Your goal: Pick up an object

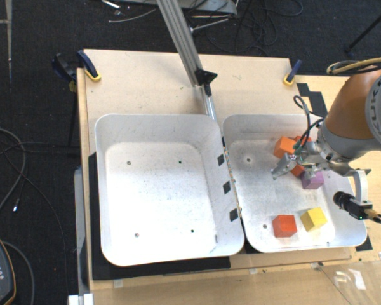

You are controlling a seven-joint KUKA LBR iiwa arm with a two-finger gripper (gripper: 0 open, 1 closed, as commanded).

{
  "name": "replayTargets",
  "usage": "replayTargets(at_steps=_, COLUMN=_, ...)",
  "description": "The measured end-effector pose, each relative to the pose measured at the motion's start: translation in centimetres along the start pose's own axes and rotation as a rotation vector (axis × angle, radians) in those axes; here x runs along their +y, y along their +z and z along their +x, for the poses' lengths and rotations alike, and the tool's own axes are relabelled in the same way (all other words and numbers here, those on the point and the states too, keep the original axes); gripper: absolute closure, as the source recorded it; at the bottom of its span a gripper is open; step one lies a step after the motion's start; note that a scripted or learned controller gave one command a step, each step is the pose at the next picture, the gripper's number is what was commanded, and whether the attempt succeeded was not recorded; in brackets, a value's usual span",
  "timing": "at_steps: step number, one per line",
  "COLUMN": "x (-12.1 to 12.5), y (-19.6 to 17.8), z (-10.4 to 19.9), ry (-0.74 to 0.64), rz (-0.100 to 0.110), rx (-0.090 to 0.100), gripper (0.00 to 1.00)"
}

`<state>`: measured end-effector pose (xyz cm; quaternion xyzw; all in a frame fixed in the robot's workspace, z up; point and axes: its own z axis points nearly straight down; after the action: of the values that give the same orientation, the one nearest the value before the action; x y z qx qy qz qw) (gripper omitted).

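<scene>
- A grey arm (pixel 359 116) with an orange band reaches in from the desk's right edge, its claw (pixel 291 165) low over the right bin (pixel 254 138), in that bin's far right part.
- Four small blocks lie in the right bin: an orange block (pixel 284 147) and a purple block (pixel 314 179) by the claw, and a red block (pixel 284 225) and a yellow block (pixel 315 218) near the bin's front edge, just beside each other.
- The orange block sits at the claw's far side, touching it or nearly so; the purple block lies just beside the claw on its near right side, partly under the wrist.
- Whether the claw's two tips stand apart or together cannot be told from this slanted view; the metal parts blur into each other, and no block is seen between them.
- By their look, the blocks are light, stiff cubes with flat faces, likely wood or foam, unlikely to break; their smooth sides could slip if pinched at a corner.
- The best hold would seem to be across two opposite flat faces, squarely, with the tips reaching down past the block's middle.
- The orange block appears the nearest candidate, though the purple one crowds the space beside it.
- The left bin (pixel 114 145) lies alongside, touching the right one along the middle of the desk (pixel 146 81).
</scene>
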<state>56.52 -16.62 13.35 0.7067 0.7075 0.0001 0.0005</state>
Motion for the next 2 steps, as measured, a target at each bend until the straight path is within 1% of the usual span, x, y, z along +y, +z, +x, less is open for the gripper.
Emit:
replayTargets(at_steps=1, x=6.1, y=3.8, z=0.6, ry=-0.004, rz=-0.003, rx=-0.002, gripper=0.00)
replayTargets(at_steps=2, x=10.0, y=3.6, z=3.5, ry=-0.003, rz=0.045, rx=-0.004, gripper=0.00)
